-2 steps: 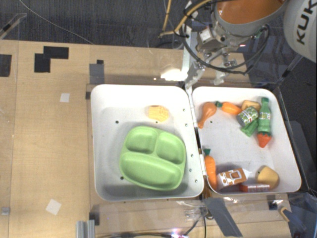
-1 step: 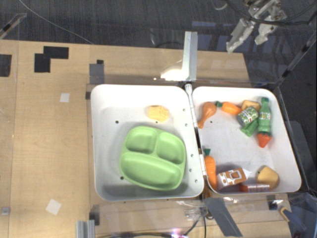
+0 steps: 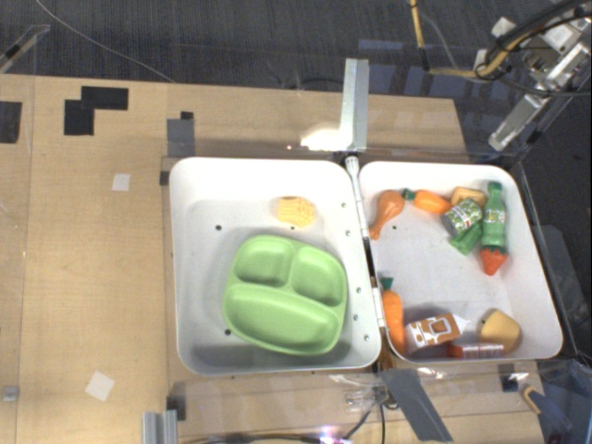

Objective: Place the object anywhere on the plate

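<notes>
Green plate [image 3: 287, 296] sits at the left bin's [image 3: 205, 202] near edge; the claw [image 3: 523, 114], spread or closed I cannot tell, should release low above it.

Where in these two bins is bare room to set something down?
The green plate has all three sections bare. In the left bin, the strip above the plate, left of the yellow toy, is free. In the right bin, only the middle is bare; toys crowd its top and bottom.
</notes>
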### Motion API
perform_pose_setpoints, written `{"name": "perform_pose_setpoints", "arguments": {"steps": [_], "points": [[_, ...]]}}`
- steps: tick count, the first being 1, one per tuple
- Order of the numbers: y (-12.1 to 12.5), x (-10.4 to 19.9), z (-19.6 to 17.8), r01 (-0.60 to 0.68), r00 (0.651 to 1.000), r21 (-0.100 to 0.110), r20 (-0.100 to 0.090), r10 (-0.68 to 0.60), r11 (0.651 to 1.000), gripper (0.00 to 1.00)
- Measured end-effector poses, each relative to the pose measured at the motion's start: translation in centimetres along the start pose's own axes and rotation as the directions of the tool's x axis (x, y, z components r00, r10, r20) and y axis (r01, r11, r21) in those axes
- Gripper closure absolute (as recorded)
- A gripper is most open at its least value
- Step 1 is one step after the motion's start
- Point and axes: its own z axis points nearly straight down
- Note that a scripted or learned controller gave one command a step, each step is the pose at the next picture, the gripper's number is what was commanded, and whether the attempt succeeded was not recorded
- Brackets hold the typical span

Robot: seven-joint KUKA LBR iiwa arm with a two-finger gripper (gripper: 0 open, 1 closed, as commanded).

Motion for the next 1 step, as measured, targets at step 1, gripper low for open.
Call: {"name": "perform_pose_setpoints", "arguments": {"steps": [1], "points": [[0.52,6.71,0.11,0.486,0.874,0.0,0.001,-0.486,0.874,0.0]]}}
